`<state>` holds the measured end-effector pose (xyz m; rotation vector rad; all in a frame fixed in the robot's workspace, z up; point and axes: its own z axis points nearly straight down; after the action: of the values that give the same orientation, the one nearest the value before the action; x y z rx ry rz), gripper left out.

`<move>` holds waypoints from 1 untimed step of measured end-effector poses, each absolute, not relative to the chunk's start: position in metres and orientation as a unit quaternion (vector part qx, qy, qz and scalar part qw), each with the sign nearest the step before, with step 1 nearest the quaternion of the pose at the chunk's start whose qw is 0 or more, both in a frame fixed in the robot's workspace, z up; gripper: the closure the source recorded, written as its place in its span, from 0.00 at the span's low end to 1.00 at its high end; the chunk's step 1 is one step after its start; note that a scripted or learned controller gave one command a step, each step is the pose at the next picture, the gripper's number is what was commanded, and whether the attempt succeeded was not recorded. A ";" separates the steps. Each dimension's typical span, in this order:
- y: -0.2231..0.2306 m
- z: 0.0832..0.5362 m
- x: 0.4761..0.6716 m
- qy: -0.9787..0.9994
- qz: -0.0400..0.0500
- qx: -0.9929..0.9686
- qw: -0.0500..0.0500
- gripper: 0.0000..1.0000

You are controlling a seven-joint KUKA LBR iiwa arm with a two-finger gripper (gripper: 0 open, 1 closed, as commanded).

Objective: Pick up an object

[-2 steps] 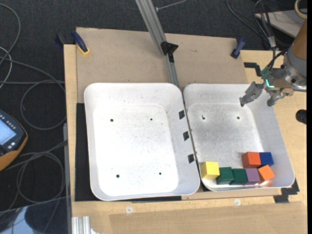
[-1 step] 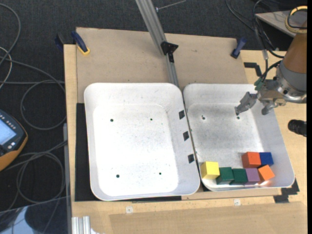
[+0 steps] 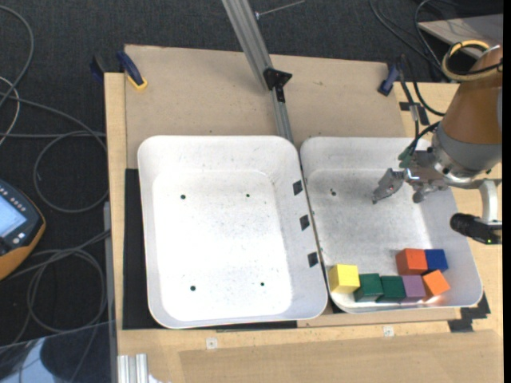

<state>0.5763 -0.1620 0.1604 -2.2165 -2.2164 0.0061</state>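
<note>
Several small blocks lie bunched along the front edge of the right bin [image 3: 351, 214]: a yellow block [image 3: 345, 277], two green blocks [image 3: 369, 286], a purple block [image 3: 413, 286], an orange block [image 3: 436, 282], a red block [image 3: 412, 259] and a blue block [image 3: 436, 258]. My gripper [image 3: 403, 188] hangs over the middle-right of that bin, behind the blocks and apart from them. Its fingers are open, and nothing sits between them.
The left bin [image 3: 160, 214] stands beside the right one, with a raised divider between them. A grey metal pole [image 3: 254, 38] slants in from the top toward the bins' back edge. Cables lie on the floor to the left.
</note>
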 end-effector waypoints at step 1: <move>-0.164 0.117 0.578 -0.707 0.001 -0.707 0.003 0.00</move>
<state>0.5775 -0.1636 0.1174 -2.2172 -2.2173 0.0047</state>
